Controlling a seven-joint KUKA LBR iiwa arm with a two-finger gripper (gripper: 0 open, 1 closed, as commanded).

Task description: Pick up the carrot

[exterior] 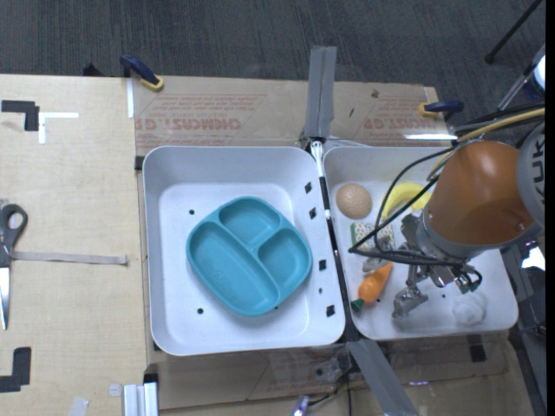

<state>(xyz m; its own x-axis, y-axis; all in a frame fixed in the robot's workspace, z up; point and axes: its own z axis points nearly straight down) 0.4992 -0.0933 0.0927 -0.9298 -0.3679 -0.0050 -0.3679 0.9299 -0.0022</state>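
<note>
Bench: a pale wooden surface (69,319) bearing two shallow white bins side by side, with a sheet of printed cardboard (221,115) under their far edge.
Left bin: its white wall (149,250) encloses a blue divided plate (249,255) lying slightly turned, near the middle of the bin floor.
Right bin: its near rim (425,329) shows below the arm; the contents are crowded toward the left wall and the far edge.
Carrot: the carrot (374,284) lies on the floor of the right bin, close to the left wall and toward the near edge, orange with a darker tip pointing to the near-left corner.
Egg: a tan egg (353,201) sits near the far-left corner of the right bin.
Banana: a yellow banana (401,199) lies just right of the egg, partly under the arm.
Arm: the orange band (477,193) covers much of the right bin's middle, with black cables looping across.
Gripper: the gripper (414,295) hangs low over the bin floor, just right of the carrot and apart from it; whether its metal fingers are spread or closed I cannot tell, and nothing shows between them.
Scissors: a pair of scissors (9,250) lies at the bench's left edge.
</note>
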